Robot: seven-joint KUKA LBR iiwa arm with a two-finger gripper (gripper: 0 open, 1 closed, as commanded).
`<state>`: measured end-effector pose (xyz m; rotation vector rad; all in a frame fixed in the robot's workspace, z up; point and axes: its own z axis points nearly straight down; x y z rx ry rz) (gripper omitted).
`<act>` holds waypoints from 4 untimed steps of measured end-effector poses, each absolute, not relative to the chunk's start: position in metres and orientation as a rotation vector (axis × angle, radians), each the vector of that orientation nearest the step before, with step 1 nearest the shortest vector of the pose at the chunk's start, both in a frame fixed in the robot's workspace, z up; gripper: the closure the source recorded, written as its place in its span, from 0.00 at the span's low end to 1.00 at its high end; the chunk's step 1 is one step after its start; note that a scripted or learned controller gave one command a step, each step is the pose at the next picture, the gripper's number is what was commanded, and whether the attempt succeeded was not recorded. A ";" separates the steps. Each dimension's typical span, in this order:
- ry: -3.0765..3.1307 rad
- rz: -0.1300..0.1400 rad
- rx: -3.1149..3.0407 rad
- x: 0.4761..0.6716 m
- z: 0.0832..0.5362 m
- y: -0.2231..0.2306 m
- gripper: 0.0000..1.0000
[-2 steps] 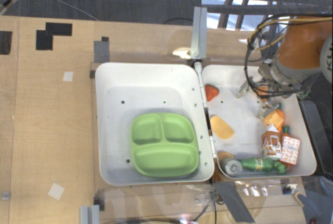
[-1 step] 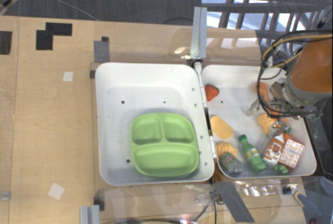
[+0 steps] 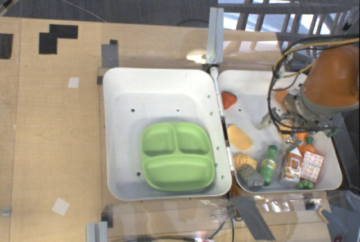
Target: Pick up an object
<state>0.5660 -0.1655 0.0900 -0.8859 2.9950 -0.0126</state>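
**Two bins, one arm poised over the crowded one**

Several small objects crowd the near end of the right bin [image 3: 336, 179] as I watch from my remote station: a green bottle [image 3: 269, 163], a grey lump [image 3: 254, 180] beside a ridged yellow-brown piece [image 3: 245, 161], a white and orange carton [image 3: 291, 165], a red patterned packet [image 3: 312, 166] and a few green beads [image 3: 305, 184] at the rim. A little farther in lies a flat yellow piece [image 3: 239, 137], and beyond it a red piece [image 3: 229, 100] near the divider.

In the left bin [image 3: 112, 122] rests a green divided plate [image 3: 178, 155], with nothing on it.

The arm [image 3: 332, 80] hangs over the right bin's far side, its orange band uppermost, cables looping round the wrist. The jaws [image 3: 292, 137] sit beneath that bulk, just above the carton and packet; I cannot tell whether they are released or clenched, and I see nothing gripped.

My read: the pick is at the approach stage, nothing lifted yet. The next move calls for choosing one item, likely the carton or packet closest below, and descending squarely on it without nudging the neighbours touching it. The pale counter [image 3: 56, 151] stretches away behind.
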 end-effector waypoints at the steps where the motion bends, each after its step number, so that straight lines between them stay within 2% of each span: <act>1: 2.868 -0.005 -1.255 0.650 0.087 -0.205 0.00; 2: 2.860 -0.009 -1.242 0.655 0.100 -0.204 1.00; 3: 2.689 -0.013 -1.597 0.616 0.089 -0.205 1.00; 4: 2.688 -0.004 -1.599 0.616 0.088 -0.202 0.00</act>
